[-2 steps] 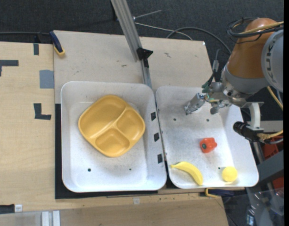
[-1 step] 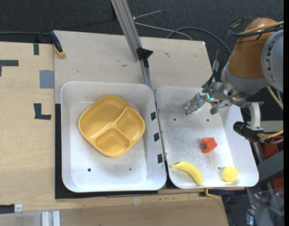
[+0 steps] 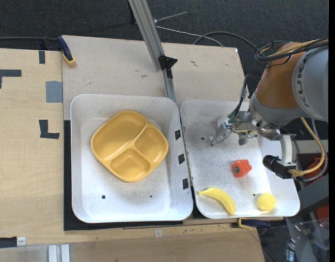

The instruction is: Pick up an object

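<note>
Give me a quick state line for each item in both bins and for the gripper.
yellow divided plate: lying flat, upright, in the left bin, nothing in its compartments.
banana: lying in the right bin near its front edge.
red toy: resting on the right bin's floor, free.
yellow ball: resting in the front right corner.
gripper: over the right bin, holding nothing.

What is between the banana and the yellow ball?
Nothing. In the camera view, just bare white bin floor lies between the banana and the yellow ball.

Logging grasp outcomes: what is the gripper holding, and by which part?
Nothing: the gripper hangs over the right bin, apart from the red pepper, banana and lemon.
</note>
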Action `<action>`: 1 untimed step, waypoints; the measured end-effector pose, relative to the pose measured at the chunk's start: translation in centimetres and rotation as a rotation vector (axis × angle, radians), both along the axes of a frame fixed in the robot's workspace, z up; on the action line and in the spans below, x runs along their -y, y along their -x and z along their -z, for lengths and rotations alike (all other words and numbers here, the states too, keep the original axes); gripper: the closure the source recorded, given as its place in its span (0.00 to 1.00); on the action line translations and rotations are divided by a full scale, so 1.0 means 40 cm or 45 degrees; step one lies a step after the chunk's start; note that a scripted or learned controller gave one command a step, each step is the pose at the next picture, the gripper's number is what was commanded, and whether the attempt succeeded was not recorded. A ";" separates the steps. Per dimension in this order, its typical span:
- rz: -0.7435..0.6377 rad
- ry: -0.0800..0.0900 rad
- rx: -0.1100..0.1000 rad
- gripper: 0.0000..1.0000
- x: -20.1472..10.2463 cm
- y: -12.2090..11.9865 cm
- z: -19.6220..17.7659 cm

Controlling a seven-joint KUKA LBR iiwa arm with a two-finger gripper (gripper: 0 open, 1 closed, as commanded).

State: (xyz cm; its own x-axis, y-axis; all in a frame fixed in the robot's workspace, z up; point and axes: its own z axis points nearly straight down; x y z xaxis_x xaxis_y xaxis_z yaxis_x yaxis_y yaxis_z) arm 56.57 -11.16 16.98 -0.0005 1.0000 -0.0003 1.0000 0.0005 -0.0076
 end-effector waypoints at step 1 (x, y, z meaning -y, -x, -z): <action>-0.001 -0.001 -0.001 0.00 0.010 -0.003 0.158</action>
State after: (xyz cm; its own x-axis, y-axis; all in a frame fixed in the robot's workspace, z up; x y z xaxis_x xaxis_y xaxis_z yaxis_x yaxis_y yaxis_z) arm 56.67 -11.56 10.67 -0.0010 1.0000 0.0002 1.0000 0.0010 -0.0088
